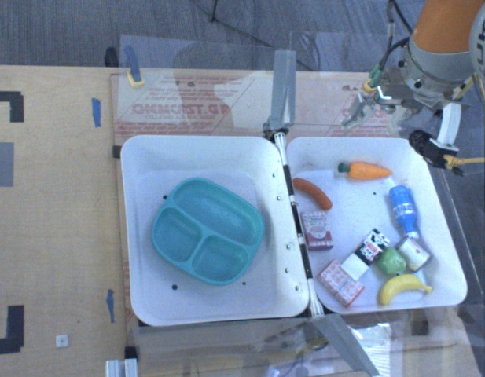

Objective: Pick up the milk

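Note:
The milk [367, 253] is a small carton with black and white cow patches, lying tilted in the near right part of the right bin [454, 234]. It touches a green fruit [392, 261] on its right. My gripper [380, 110] hangs over the bench just beyond the bin's far rim, well above and behind the milk. Its fingers are spread open with nothing between them.
Around the milk lie a blue bottle [402, 209], a carrot [365, 170], a sausage [313, 194], a red packet [316, 231], a pink box [340, 282], a banana [403, 288] and a small can [415, 251]. A teal divided plate [208, 230] sits in the left bin [140, 171].

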Robot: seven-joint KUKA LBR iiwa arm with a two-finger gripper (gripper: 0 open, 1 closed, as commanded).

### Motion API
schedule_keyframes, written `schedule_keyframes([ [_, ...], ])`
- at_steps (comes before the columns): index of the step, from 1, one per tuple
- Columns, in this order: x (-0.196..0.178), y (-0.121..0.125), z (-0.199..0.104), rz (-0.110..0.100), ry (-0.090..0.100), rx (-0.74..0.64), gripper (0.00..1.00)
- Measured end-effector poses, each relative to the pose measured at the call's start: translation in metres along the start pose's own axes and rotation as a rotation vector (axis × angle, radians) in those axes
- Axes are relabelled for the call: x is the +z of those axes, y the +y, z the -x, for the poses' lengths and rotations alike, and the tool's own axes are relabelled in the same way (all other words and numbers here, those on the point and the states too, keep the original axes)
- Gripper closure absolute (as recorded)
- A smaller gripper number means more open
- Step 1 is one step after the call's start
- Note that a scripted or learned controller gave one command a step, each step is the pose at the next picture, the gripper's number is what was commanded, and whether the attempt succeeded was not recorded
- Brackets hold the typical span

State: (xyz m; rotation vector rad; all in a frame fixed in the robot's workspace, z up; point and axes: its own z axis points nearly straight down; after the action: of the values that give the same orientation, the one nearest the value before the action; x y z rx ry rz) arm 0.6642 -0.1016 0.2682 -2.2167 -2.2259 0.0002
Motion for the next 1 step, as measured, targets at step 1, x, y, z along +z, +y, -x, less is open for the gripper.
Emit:
schedule_keyframes([
  [1, 0.1092, -0.0735, 0.0031, 0.001, 0.0, -0.128, 0.0],
])
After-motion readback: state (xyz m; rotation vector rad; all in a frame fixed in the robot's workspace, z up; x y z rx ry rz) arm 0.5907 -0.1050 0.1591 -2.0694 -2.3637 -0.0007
